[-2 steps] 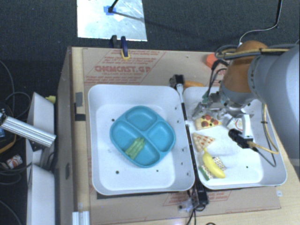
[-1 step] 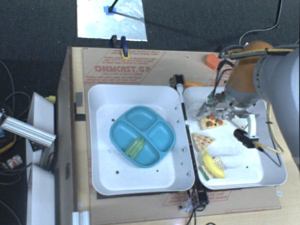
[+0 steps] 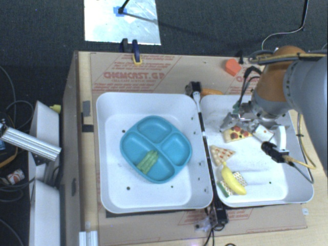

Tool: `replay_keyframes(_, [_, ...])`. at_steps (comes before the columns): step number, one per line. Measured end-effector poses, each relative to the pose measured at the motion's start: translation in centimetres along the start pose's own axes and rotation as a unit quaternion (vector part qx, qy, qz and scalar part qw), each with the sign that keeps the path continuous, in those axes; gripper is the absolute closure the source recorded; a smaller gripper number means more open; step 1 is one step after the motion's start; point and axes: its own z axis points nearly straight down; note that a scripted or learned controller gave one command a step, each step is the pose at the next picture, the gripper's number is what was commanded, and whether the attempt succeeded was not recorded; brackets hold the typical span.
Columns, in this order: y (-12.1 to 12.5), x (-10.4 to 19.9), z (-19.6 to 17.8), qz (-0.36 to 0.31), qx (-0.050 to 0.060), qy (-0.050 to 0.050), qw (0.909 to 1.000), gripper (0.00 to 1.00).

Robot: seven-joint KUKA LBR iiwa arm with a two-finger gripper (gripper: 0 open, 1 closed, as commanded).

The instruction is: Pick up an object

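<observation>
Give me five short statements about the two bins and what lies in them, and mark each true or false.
1. The blue divided plate sits in the left bin. True.
2. The banana lies on the blue plate. False: it lies in the right bin.
3. A green item lies in one of the plate's compartments. True.
4. Both pizza slices are in the left bin. False: one pizza slice and the other are in the right bin.
5. The gripper is over the right bin. True.

One camera hangs fixed above the bench [image 3: 154, 68], looking down at a slant and far enough back to take in both white bins: the left bin [image 3: 113, 188] mid-frame, the right bin [image 3: 287, 191] toward the right. Dark floor [image 3: 41, 19] crosses the top of the frame, and the arm [image 3: 300, 81] reaches in from the right.
</observation>
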Motion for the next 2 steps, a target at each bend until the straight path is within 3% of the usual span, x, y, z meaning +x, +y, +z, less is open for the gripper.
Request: replay_keyframes(2, [1.5, -3.0, 0.0, 0.000, 0.000, 0.000, 1.0000, 0.00])
